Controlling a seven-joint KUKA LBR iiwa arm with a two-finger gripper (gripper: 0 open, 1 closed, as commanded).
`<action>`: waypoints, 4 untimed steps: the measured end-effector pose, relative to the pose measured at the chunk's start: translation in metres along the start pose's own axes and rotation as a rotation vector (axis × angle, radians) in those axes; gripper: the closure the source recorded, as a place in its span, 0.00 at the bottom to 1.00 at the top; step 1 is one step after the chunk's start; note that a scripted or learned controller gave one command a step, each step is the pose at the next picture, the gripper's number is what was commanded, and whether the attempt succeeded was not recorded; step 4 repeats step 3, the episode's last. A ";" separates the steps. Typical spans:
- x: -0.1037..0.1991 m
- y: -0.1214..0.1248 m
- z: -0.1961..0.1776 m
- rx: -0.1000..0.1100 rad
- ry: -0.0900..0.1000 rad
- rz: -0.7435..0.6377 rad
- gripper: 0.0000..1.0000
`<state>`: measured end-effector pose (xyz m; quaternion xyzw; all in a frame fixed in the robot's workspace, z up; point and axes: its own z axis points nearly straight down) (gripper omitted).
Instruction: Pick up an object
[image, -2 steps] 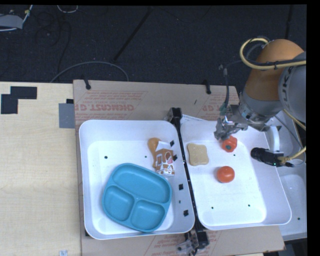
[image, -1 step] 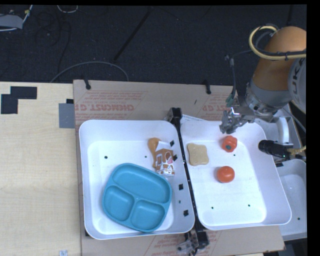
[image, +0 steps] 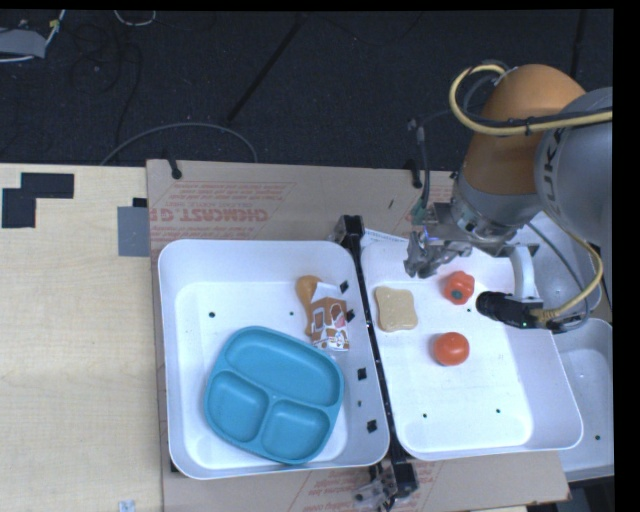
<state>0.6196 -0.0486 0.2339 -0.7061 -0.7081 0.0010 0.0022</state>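
In the right bin (image: 500, 420) lie a tan slice of toast (image: 396, 308), a red tomato (image: 451, 348) and a red-orange pepper-like piece (image: 458, 287). My gripper (image: 424, 262) hangs over the far left part of that bin, above and right of the toast and left of the pepper piece. Nothing shows between its fingers. In the left bin (image: 190, 300) sit a blue divided plate (image: 272, 394), a small printed packet (image: 328, 326) and a brown drumstick-like piece (image: 307, 291).
A black divider (image: 362, 330) runs between the two bins. Cardboard (image: 250, 200) lies under the bins. The arm's grey body and orange band (image: 520, 130) loom over the right bin's far corner, with a black part (image: 505, 308) and cables reaching over its right side.
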 end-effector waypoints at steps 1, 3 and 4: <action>0.043 -0.016 -0.003 0.000 0.000 -0.001 1.00; 0.131 -0.031 0.014 0.001 -0.001 -0.001 1.00; 0.131 -0.031 0.014 0.001 -0.001 -0.001 1.00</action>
